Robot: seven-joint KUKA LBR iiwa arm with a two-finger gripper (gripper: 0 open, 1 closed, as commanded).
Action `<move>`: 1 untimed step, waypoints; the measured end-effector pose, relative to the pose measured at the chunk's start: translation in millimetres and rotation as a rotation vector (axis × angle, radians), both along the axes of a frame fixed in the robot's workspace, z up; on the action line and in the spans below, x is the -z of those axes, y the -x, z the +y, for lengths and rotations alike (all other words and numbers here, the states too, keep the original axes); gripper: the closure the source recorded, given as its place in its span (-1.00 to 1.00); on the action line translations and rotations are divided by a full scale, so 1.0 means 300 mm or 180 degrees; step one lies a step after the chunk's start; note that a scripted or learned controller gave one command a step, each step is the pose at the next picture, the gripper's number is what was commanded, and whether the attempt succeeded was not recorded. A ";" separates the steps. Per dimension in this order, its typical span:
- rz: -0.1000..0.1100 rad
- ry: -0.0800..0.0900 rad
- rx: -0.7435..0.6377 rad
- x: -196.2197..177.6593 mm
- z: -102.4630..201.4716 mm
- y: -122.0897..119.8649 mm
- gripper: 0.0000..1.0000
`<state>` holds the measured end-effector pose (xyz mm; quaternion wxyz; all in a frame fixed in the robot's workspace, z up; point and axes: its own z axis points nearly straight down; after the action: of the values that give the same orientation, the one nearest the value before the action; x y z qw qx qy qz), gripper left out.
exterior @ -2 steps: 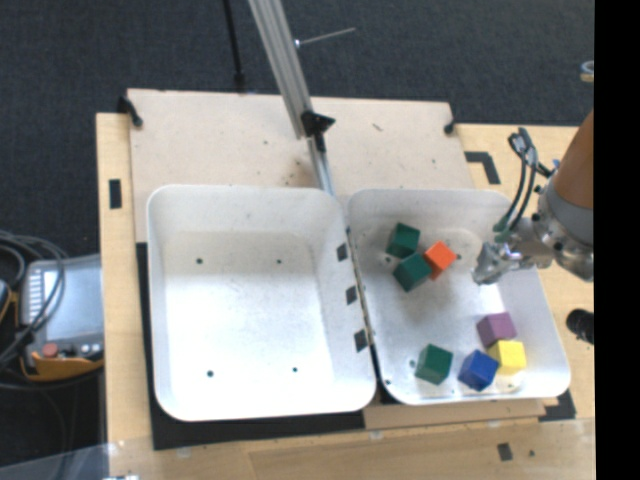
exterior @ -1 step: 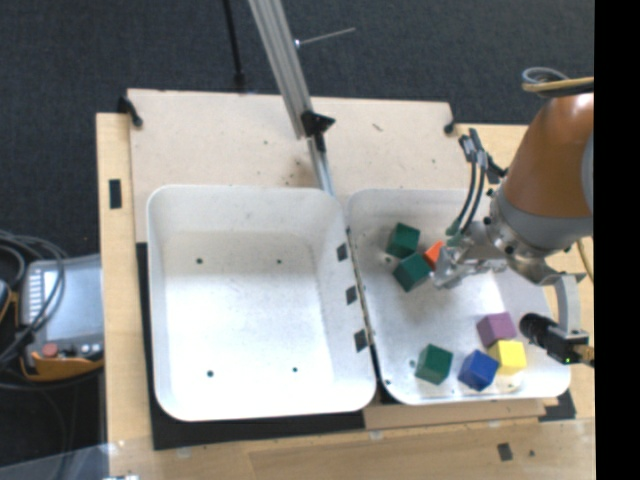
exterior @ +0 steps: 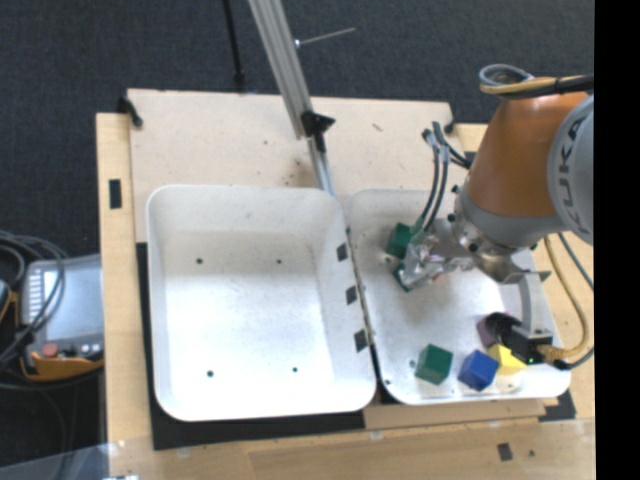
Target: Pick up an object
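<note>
The hand [exterior: 415, 268] was seen right of centre in the frame, above the right bin [exterior: 440, 393]; its grip state could not be told. A green block [exterior: 402, 239] lay touching its upper-left side

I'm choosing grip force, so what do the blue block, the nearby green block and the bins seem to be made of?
Blue block: looks like painted wood or hard plastic, matte, with crisp edges; I can't say which. Green block: same look. Right bin and left bin: thin white moulded plastic, judging by rounded corners and slight sheen.
</note>
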<state>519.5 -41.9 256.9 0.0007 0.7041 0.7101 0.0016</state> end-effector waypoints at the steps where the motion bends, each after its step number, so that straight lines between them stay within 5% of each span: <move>1: 0.0013 0.0002 0.0004 0.049 0.167 0.001 1.00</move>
<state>519.1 8.0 242.3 -0.0006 0.7046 0.7096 0.0000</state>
